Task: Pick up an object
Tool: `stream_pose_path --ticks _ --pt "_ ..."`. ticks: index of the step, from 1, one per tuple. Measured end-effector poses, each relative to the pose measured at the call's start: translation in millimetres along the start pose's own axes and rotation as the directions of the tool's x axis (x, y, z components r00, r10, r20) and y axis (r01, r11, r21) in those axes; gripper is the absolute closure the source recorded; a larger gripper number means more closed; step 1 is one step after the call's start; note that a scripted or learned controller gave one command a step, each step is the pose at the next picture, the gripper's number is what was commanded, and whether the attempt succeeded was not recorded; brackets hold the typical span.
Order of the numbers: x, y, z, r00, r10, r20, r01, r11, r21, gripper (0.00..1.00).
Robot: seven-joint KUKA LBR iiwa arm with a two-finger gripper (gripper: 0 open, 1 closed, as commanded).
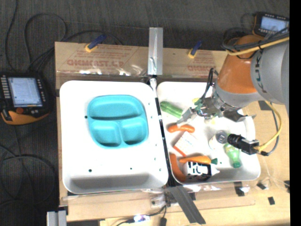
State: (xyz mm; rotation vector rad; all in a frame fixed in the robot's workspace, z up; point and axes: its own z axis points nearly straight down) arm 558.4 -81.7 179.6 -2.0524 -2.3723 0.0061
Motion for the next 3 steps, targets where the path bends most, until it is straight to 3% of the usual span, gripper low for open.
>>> stream_pose_path --ticks 1,2,3 --pt "-21 -10 92 1.000 -0.011 0.003 0.011 1.000 -0.013 0.00" --pt "-21 -9 85 1.000 -0.012 0.003 0.012 1.000 -0.014 1.00" --pt "-20 -9 80 1.000 -0.013 0.001 0.013 1.000 -0.008 1.00"
